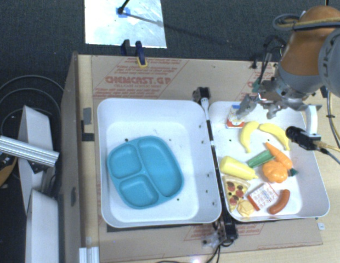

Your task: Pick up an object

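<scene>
Blue divided tray (145, 170) in left bin (112, 114); toy food (261, 171) in right bin (319, 195).

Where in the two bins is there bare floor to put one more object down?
Left bin: bare floor along the top, above the blue tray, and a strip on its right. Right bin: crowded; bananas, carrot, sausage and others fill it. The gripper hangs over its top.
</scene>
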### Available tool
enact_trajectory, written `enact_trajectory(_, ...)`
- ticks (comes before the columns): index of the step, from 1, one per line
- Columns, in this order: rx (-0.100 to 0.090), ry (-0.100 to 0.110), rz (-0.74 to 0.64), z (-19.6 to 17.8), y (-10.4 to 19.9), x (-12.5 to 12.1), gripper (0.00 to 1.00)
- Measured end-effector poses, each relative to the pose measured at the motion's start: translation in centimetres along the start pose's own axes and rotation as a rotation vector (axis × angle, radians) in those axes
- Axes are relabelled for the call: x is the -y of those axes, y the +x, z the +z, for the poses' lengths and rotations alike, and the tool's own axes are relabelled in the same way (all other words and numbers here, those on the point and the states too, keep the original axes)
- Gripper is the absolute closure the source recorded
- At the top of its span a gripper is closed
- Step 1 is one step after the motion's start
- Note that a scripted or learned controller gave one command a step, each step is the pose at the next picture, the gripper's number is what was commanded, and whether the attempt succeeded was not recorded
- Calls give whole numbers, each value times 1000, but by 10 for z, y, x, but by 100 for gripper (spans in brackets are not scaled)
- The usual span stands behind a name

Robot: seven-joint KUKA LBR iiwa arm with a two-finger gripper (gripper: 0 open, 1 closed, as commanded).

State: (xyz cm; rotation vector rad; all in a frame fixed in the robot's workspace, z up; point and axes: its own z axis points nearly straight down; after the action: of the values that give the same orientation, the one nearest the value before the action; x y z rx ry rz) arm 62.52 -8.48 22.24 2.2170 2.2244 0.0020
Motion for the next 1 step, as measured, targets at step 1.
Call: enact_trajectory(1,1,4,5,92,-38,-8,0)
